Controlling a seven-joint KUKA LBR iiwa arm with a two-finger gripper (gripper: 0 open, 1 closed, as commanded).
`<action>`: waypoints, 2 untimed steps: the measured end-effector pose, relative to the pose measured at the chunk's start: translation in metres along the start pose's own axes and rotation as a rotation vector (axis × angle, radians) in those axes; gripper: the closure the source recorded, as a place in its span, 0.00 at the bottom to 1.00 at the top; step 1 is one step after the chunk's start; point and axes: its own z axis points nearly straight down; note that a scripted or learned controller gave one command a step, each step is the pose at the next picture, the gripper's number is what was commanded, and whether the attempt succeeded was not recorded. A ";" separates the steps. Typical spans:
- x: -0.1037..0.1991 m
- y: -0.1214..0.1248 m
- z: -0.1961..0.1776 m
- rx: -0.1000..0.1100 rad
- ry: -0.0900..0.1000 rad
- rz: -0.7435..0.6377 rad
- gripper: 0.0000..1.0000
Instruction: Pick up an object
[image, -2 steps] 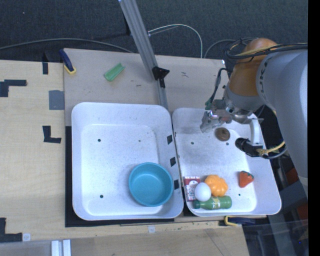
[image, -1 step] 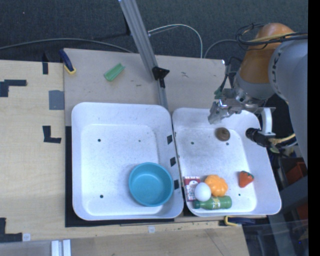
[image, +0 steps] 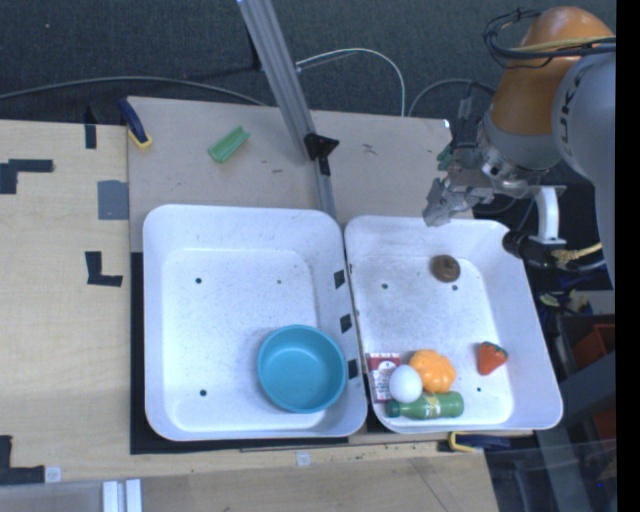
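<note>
My gripper (image: 438, 212) hangs over the far edge of the right bin (image: 520, 330), with nothing visible between its tips. Just below and in front of it, a small brown round object (image: 445, 267) lies on the bin floor. Near the front of that bin sit an orange fruit (image: 433, 369), a white egg (image: 405, 383), a green bottle (image: 428, 406), a small red-and-white carton (image: 382, 375) and a red strawberry-like piece (image: 490, 357). A blue bowl (image: 301, 368) rests in the left bin (image: 190, 250).
A slanted grey pole (image: 288, 90) crosses the bench behind the bins. A green block (image: 228, 144) lies on the bench at the back left, beside a blue-and-yellow clamp (image: 135, 124). Cables run along the right side.
</note>
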 end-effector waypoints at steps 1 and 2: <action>0.059 -0.002 0.009 0.007 0.002 -0.004 1.00; 0.114 0.008 0.022 0.007 0.001 -0.004 1.00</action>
